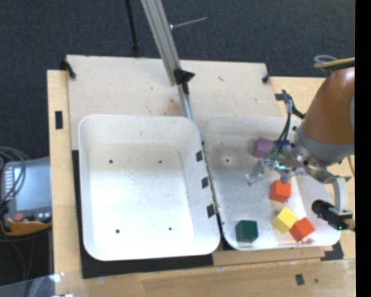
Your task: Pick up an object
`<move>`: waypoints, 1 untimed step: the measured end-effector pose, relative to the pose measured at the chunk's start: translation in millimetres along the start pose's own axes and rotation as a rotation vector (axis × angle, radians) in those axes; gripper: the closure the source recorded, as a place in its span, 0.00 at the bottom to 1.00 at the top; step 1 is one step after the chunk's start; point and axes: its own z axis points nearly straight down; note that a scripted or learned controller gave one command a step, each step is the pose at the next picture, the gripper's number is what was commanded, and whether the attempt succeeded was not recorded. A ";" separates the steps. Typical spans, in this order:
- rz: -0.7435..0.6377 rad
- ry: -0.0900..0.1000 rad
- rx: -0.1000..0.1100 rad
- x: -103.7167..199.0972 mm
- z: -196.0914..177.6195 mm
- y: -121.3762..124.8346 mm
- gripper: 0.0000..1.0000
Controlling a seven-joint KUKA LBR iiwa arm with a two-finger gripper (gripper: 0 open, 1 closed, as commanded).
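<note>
We find no pick completed: the end effector (264,169), its grip state indiscernible, sits low in the right bin (235,132) between purple block (263,146) and orange block (280,191); both rest unlifted.

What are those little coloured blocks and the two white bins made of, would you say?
The green block, yellow block and two orange blocks look like painted wood or foam: flat, matte colour, no glare. The purple block looks similar. The left bin and right bin seem moulded plastic, judging by their smooth rounded rims and slight sheen. The view cannot settle more.
</note>
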 end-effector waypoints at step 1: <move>0.002 -0.001 -0.005 -0.3 -2.1 1.0 0.00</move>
